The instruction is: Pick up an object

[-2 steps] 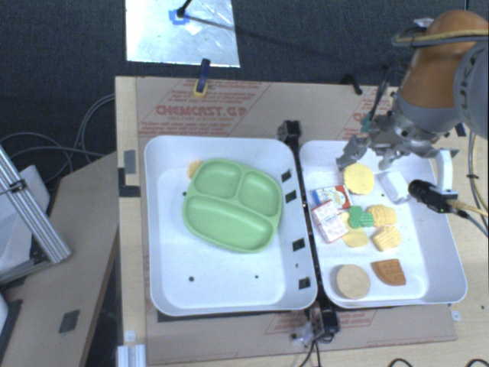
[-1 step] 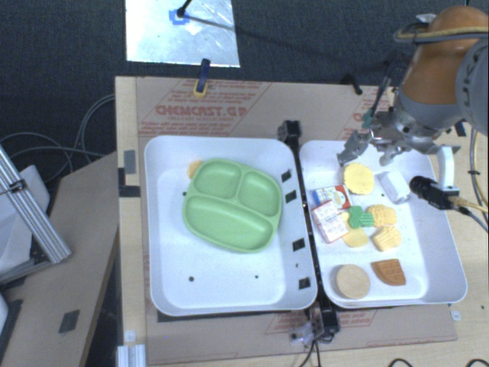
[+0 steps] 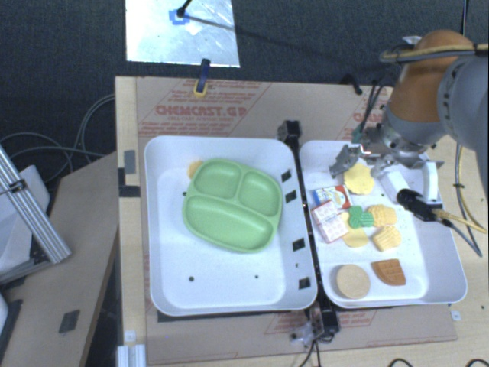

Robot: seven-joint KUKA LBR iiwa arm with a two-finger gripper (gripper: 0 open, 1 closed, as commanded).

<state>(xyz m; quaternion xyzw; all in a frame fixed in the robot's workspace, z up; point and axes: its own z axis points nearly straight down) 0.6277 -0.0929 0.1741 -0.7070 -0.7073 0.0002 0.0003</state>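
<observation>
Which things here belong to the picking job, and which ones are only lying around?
Job:
pincer
round yellow toy food
right white bin
red-and-white small packet
round tan cookie

Lying about:
green divided plate
left white bin

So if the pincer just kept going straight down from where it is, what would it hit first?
Most likely the round yellow piece in the right bin; the pincer hangs just above it, though depth is hard to judge.

floor: dark carpet (image 3: 61, 44) | bench: brown board (image 3: 229, 105) | shiny sheet (image 3: 179, 21) behind | aluminium rail (image 3: 30, 212) left
</observation>
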